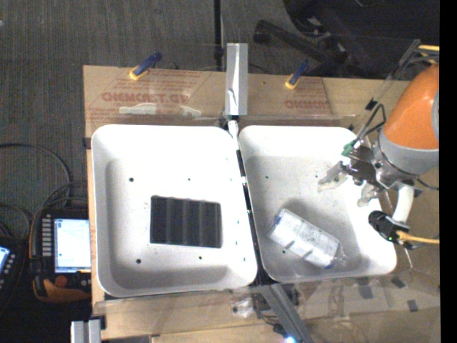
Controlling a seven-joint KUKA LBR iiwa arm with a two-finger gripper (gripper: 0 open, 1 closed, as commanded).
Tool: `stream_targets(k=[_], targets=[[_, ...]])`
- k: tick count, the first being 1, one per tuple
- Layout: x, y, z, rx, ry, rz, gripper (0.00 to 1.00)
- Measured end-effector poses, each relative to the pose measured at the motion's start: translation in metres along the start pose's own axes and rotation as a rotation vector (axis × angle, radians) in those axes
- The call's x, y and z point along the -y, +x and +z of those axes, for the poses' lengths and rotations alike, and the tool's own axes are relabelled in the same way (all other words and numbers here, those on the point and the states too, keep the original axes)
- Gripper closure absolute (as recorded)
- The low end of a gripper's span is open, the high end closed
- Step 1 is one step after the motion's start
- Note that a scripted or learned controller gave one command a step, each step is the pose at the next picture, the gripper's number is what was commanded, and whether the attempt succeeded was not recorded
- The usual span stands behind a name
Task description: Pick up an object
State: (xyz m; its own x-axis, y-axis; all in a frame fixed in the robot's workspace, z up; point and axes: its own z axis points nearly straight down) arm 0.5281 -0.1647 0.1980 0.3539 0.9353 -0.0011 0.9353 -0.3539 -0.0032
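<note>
Inspecting from the near edge outward, I recorded a clear plastic bottle (305, 239) lying on its side in the front part of the right bin (285, 145), slanted, with what looked like its capped end toward the bin's front right corner. It was the one candidate object in that bin and was untouched. In the left bin (114, 148) a dark, ribbed rectangular tray (186, 221) lay flat near the middle.

Farther back, my gripper (348, 179) stood over the right bin's rear right area, well apart from the bottle and holding nothing. My jaws appeared spread, with pale fingers (330, 178) pointing left, though their exact gap was hard to read at this slant.

Risks noted, as judgement: the bottle is round, smooth and likely light, so a closing grip off its centreline could squeeze it out sideways or roll it against the bin wall. Its transparency could also mislead a depth estimate, causing a descent too shallow or too deep.

Beyond the bins, two blue-and-yellow clamps (145, 66) held the board's far edge.
</note>
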Motion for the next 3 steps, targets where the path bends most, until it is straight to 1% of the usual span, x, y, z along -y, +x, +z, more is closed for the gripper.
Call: stream_targets(k=[1,2,3], targets=[[0.037,-0.026,0.034,-0.002,-0.002,-0.143,0.00],[-0.015,0.023,0.106,0.001,-0.015,-0.283,0.00],[-0.022,0.019,0.105,0.003,-0.012,-0.567,0.00]])
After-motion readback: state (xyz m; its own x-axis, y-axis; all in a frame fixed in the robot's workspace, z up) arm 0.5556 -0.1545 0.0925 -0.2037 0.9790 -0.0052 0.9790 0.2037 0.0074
